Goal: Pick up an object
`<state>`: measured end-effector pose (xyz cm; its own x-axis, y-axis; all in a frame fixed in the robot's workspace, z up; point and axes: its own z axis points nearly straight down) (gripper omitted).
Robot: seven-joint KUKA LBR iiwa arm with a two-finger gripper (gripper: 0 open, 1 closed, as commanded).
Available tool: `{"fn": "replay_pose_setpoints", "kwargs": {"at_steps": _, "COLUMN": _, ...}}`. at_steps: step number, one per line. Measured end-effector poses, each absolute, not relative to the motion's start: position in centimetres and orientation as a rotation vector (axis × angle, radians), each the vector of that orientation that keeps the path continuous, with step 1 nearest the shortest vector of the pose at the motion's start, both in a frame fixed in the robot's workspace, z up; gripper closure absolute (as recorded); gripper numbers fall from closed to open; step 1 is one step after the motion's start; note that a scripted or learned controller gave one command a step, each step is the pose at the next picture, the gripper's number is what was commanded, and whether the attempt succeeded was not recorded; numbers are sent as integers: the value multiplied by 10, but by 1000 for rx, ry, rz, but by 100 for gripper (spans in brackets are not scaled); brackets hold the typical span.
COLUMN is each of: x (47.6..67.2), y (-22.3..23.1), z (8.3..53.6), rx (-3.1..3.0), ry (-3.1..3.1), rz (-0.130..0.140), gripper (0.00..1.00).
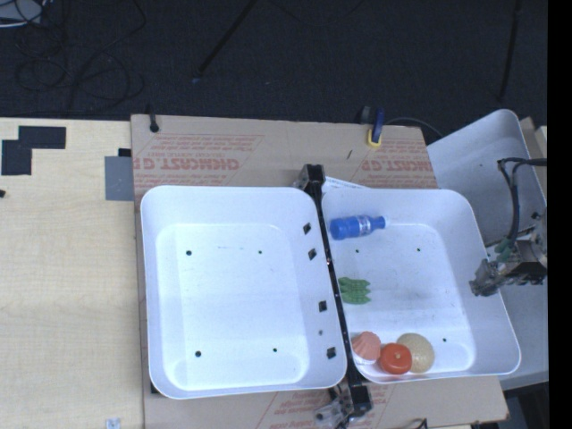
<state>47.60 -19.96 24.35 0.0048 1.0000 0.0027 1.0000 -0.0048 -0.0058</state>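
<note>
Objects to pick from all lie in the right bin (451, 206), which sits touching the left bin (170, 206) along a black divider strip on my bench (63, 266). Both bins rest on a sheet of brown cardboard (223, 155) printed with red lettering.

Largest among the objects is the blue bottle (357, 227), lying on its side near the bin's far left corner, its pale cap end pointing right. Well apart from it, along the near wall, three round pieces huddle together: a tan disc (417, 351) on the right, a red-orange round piece (395, 358) in the middle touching it, and a pinkish piece (365, 346) on the left, just beside the divider. Smallest is a green leafy item (354, 290), lying against the left wall between the bottle and that cluster.

My jaws (497, 273) hang at the right bin's right rim, well apart from every object. From here I cannot tell whether they are open or closed; nothing shows between them.
</note>
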Motion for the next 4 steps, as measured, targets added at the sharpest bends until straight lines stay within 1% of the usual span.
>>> {"fn": "replay_pose_setpoints", "kwargs": {"at_steps": 3, "x": 476, "y": -201, "z": 271, "rx": -2216, "ry": -2212, "rz": 6, "gripper": 100}}
{"fn": "replay_pose_setpoints", "kwargs": {"at_steps": 4, "x": 474, "y": -213, "z": 216, "rx": -2217, "ry": -2215, "rz": 6, "gripper": 100}}
